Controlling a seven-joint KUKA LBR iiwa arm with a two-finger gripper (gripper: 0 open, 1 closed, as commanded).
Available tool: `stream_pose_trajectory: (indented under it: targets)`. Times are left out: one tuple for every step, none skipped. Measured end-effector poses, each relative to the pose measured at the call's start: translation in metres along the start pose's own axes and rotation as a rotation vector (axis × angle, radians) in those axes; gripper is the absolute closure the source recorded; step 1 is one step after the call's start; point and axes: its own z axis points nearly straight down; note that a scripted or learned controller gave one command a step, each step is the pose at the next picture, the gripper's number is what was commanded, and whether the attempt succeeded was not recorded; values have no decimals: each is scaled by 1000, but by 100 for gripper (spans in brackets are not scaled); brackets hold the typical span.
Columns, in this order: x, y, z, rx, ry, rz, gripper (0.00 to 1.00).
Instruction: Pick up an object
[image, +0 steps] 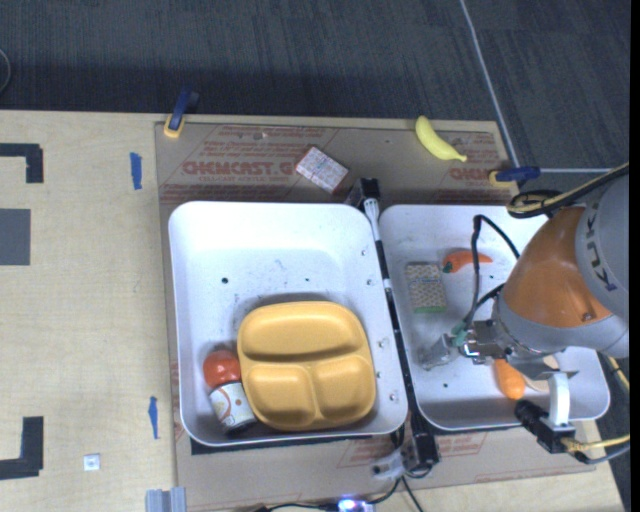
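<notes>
My gripper (438, 351) hangs low over the middle of the right bin (590, 400), reaching in from the right under the grey arm with its orange band. A grey-green sponge (425, 287) lies just behind it, near the bin's left wall. An orange and white object (463, 262) sits at the back, partly behind a black cable. A small orange object (510, 381) lies under the wrist, close to the front. Nothing shows between the gripper's tips.
The left bin (260, 240) holds a yellow divided tray (303, 362), with a red-orange ball (221, 368) and a small white patterned object (231, 404) at its front left. A banana (438, 140) and a pink patterned square (321, 168) lie on the cardboard behind the bins.
</notes>
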Motion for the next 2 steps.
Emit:
stream_pose_trajectory:
  targets:
    - [-7,1,0,0,0,1,0]
    - [-7,2,-10,-4,-1,0,100]
